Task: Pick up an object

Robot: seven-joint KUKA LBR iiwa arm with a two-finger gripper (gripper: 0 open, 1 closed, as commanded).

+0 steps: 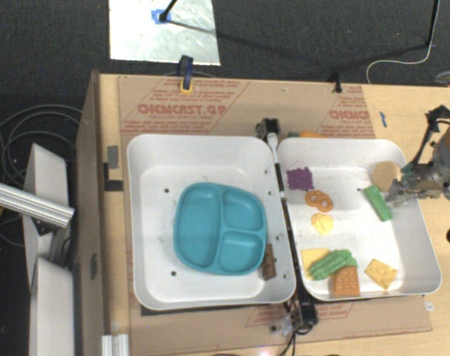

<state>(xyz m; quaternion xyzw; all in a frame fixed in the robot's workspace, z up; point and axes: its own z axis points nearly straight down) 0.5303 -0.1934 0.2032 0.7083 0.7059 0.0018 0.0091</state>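
A waffle piece [346, 281] sits at the right bin's [425, 252] near edge, between a green pea pod [332, 262] and a cheese wedge [381, 273]. The claw [397, 191] hangs over the bin's right rim, close beside a green stick [377, 202]; whether its fingers are spread, I cannot tell. The left bin [154, 199] holds a blue divided plate [220, 228].

Arm: reaches in from the right edge, at mid-height of the view, with little of it in frame.
Wrist: low and tilted, pointing leftward.
Tool [402, 189]: grey metal, blurred, tip directed left; finger state unclear.
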